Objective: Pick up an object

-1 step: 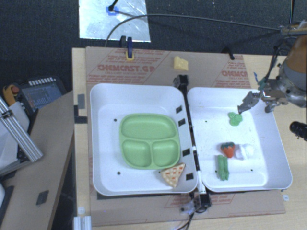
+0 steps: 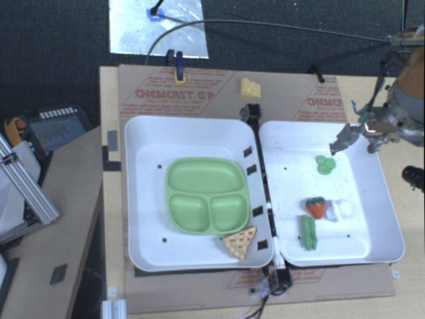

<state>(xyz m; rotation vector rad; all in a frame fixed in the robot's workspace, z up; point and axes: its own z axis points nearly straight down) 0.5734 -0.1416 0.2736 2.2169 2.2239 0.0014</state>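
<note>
Since the task names no particular thing, I run through what lies near the camera first. Pizza slice toy [image 2: 239, 243] sits at the front of the left bin [image 2: 143, 138], touching the front rim of the green divided plate [image 2: 206, 195]. In the right bin [image 2: 385, 244], front area: green long piece [image 2: 308, 232], long axis running front to back, with an orange-red toy [image 2: 317, 207] just behind it and a white piece [image 2: 342, 210] just beside that on the right. Farther back in the same bin: small green round toy [image 2: 325, 165], alone on bare bin floor.

My claw [image 2: 355, 137] hangs over the back right part of the right bin, above and just right of that green round toy. Fingers look spread apart, nothing between them, so released and not grasping. One fingertip points down-left toward the toy.

Key relation: the green round toy is the nearest candidate, lying just left and slightly toward the front of my claw, apart from it and not touching. It's roundish, no clear long axis, so my finger orientation matters little. I judge the next move calls for a short shift left and a descent. The front cluster is well apart from me, and crowded, so riskier.

Beyond the bins: a yellow block [image 2: 250, 88] on the tabletop [image 2: 219, 88] behind the bin seam, then a yellow-blue clamp [image 2: 178, 66] at the back edge.
</note>
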